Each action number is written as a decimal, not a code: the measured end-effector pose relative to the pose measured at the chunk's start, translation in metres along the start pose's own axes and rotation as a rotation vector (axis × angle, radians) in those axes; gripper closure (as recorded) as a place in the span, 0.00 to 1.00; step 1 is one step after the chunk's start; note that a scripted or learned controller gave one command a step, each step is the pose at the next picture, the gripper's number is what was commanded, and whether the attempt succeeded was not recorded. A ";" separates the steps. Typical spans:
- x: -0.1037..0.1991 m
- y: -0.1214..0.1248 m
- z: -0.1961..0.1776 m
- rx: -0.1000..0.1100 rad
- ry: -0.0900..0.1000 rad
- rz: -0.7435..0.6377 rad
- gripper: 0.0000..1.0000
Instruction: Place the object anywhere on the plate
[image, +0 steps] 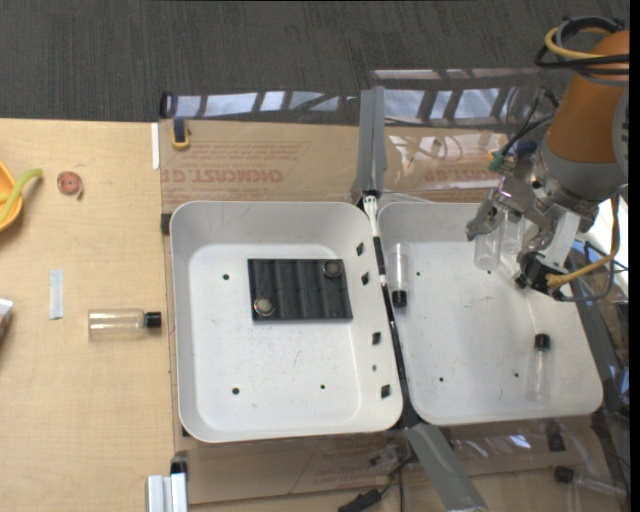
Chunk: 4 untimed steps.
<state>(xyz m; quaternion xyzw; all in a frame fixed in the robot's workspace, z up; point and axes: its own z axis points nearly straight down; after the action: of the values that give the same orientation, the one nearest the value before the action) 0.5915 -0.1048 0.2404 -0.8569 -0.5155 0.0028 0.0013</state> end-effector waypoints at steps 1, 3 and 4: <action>-0.024 0.088 -0.073 -0.003 0.000 -0.143 1.00; -0.032 0.093 -0.056 -0.005 0.001 -0.353 1.00; -0.079 -0.002 0.033 -0.002 0.001 -0.459 1.00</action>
<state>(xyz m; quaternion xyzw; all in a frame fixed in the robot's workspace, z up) 0.5529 -0.1735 0.2076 -0.7171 -0.6969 0.0014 0.0015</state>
